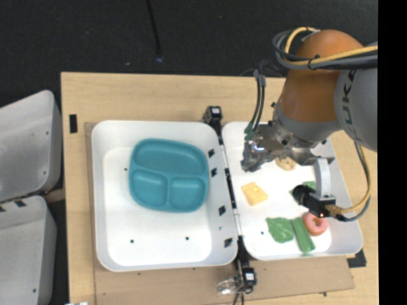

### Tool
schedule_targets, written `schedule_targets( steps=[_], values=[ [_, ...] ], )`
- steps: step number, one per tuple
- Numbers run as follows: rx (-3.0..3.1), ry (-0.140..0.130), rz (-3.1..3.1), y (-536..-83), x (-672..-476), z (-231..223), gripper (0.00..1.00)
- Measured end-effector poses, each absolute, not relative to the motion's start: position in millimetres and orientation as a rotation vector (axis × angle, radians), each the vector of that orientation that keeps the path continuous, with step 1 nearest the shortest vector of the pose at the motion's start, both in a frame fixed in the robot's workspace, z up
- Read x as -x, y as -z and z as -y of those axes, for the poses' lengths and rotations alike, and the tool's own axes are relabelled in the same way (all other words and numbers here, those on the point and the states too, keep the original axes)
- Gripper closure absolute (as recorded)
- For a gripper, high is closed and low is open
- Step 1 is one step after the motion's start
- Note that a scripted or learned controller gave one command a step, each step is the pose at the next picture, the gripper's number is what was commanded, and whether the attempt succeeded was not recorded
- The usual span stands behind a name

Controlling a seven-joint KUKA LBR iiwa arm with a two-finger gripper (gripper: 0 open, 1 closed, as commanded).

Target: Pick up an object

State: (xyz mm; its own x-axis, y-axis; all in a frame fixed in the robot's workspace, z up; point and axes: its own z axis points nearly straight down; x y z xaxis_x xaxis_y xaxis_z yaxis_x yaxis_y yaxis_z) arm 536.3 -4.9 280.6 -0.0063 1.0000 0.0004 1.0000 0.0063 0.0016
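- My metal two-finger gripper [253, 157] hangs over the upper left part of the right white bin [343, 246], near the divider. Honestly can't tell if the tips are spread or pinched, it's just a dark, shiny blur from up here, and I can't see anything between them.
- Just below my tips lies a small yellow wedge-shaped block [254, 193] on the bin floor, apart from me. Its long axis runs on a slant from upper left to lower right.
- Right of my tips a little tan piece [287, 164] peeks out from under my wrist.
- Further out, near the bin's bottom edge: a flat green leafy-looking piece [278, 229], a green stick-shaped thing [303, 235] running roughly up-down, and a pink round ring-like toy [316, 223] touching it.
- The left white bin [114, 246] holds a teal plastic divided plate [169, 174], well apart from me.
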Motion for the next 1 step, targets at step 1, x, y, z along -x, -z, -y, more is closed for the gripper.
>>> schedule_targets(
  steps=[1],
  values=[
    [-2.216, 0.001, -2.229, -269.9, -543.8, -40.3, 1.00]
  ],
)
